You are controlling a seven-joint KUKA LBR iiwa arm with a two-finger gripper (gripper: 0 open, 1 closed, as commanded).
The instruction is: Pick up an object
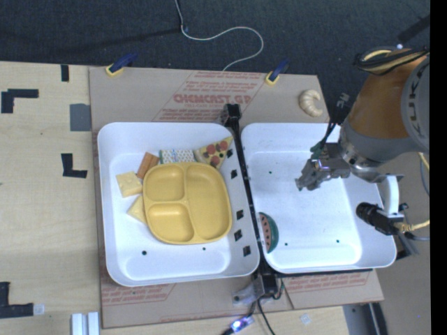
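The gripper (311, 176) hangs over the right bin (307, 257), above its bare middle, with the grey and orange arm reaching in from the right. A round watermelon-slice toy (268, 231) lies at that bin's left wall, well below and left of the gripper. In the left bin (119, 257) a yellow divided plate (187, 202) covers the middle. Around its upper and left edges lie a brown cracker (147, 164), a pale cracker (128, 184), a patterned piece (177, 156) and a pizza slice toy (216, 151).
A beige croissant-like toy (312, 102) rests on the cardboard beyond the right bin. Blue and yellow clamps (121, 63) hold the cardboard's far edge. A white cable (223, 37) loops across the dark floor behind.
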